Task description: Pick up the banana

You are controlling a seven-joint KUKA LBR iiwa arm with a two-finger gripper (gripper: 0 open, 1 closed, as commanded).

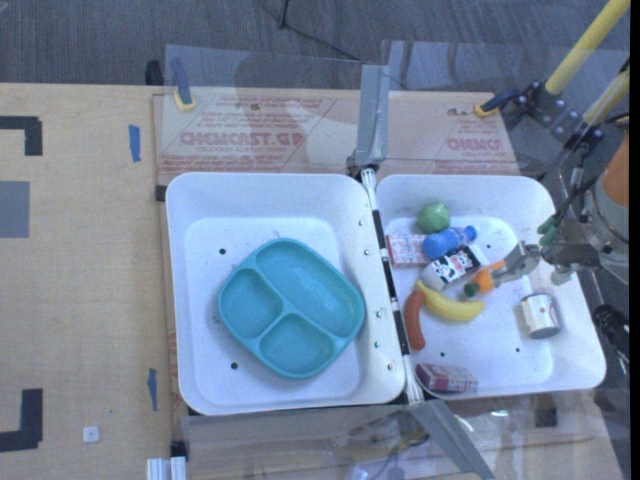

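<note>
Writing: pale reversed lettering is showing on the clear panels (pixel 262 133) lying on the counter (pixel 75 268) behind the bins, too faint to read; a black-and-white printed label is showing on the small carton (pixel 457 265), its words too small to make out; the red-and-white packet (pixel 405 249) and the dark red packet (pixel 447 376) are carrying print that is likewise illegible. Claw (pixel 518 264): reaching into the right bin (pixel 570 363) from the right, its grey fingers pointing left and hovering just beside the small carton and an orange piece (pixel 483 279); how far it is open cannot be told, and nothing is visibly sitting between the fingers. Banana (pixel 452 306): lying flat near the middle of the right bin, yellow, curved with both ends turned upward in view, unpeeled, sitting just below the carton and touching or almost touching the orange-red sausage-shaped item (pixel 413 320) at its left end. Other contents of the right bin: a green round item (pixel 434 216) and a blue bottle (pixel 446 241) resting toward the back, a small white cylinder (pixel 538 315) lying to the right of the banana. Left bin (pixel 195 208): holding a teal divided plate (pixel 291 306) with three compartments, sitting slightly askew
</note>
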